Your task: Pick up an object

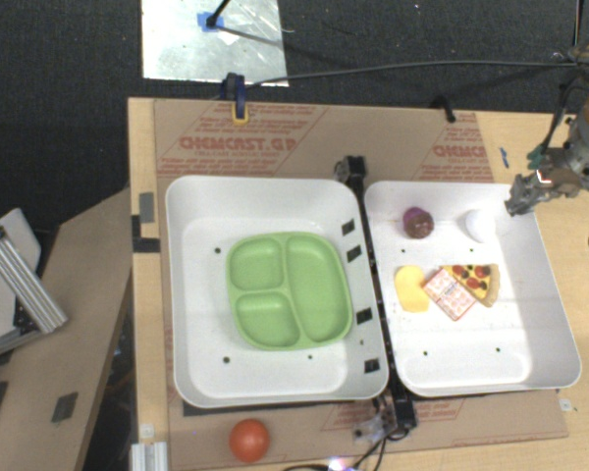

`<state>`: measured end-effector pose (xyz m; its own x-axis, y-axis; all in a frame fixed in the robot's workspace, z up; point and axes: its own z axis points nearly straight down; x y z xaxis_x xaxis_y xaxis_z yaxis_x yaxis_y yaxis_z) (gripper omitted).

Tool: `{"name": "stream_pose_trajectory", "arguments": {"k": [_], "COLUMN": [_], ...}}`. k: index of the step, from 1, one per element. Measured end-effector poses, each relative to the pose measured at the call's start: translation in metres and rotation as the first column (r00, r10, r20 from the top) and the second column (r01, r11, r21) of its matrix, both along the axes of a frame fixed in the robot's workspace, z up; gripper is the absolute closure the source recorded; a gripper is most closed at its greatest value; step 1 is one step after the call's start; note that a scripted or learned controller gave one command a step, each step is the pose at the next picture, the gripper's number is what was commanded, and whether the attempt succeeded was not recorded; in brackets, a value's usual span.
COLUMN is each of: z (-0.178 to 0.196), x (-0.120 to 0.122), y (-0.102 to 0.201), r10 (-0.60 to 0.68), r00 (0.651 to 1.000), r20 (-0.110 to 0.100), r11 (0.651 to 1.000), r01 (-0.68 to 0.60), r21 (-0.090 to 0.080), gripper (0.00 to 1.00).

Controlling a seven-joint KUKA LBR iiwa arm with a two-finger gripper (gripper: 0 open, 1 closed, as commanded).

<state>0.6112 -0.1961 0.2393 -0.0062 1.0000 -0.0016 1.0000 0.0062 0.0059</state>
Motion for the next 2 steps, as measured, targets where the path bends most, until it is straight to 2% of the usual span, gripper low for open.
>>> {"name": "stream_pose_trajectory", "arguments": {"k": [2], "z": [-0.012], "x": [-0.018], "y": [0.102], "r10": [0.002], "r00": [1.000], "r20": [-0.006], "r11": [1.000], "r01": [-0.002], "r21": [0.002], "gripper": [1.00]}}
